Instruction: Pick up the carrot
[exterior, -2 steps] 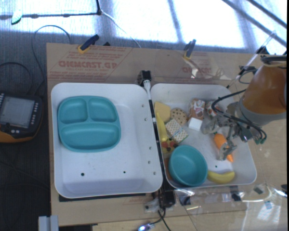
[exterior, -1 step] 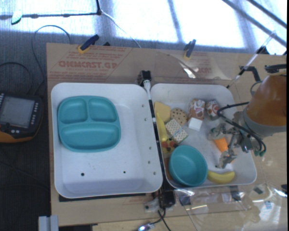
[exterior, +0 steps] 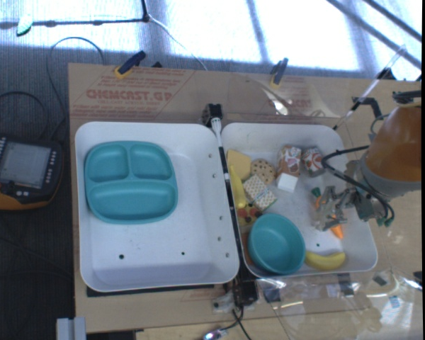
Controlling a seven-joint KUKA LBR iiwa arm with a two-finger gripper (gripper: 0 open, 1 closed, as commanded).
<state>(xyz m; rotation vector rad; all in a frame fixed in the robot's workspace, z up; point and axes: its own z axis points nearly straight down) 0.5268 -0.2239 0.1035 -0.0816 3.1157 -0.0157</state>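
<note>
Well, the biggest things first: the bench, brown board printed with red lettering that reads "CHEMCAST GP" near its far left; on it two white bins, the left bin holding a teal tray, the right bin crowded with small things; the arm comes in from the right with its orange band showing. The gripper is down in the right bin's right half, a dark tangle of metal and cable; whether its fingers are wide or narrow I cannot tell from here. The carrot, a small orange sliver, lies just under the gripper's near side, touching or nearly so; I can't say it sits between the fingers.

What might go wrong, as I judge it: the carrot is small and partly covered, so the fingers could close beside it or clip only its tip and let it slip on the lift; the banana lies just beside it toward the near wall and the teal bowl is near, so a sloppy approach could nudge either; the bin's right wall is close, leaving little room.

Other writing: the pendant on the floor at left has a lit screen, unreadable; the small items by the far wall carry patterns too small to read.
</note>
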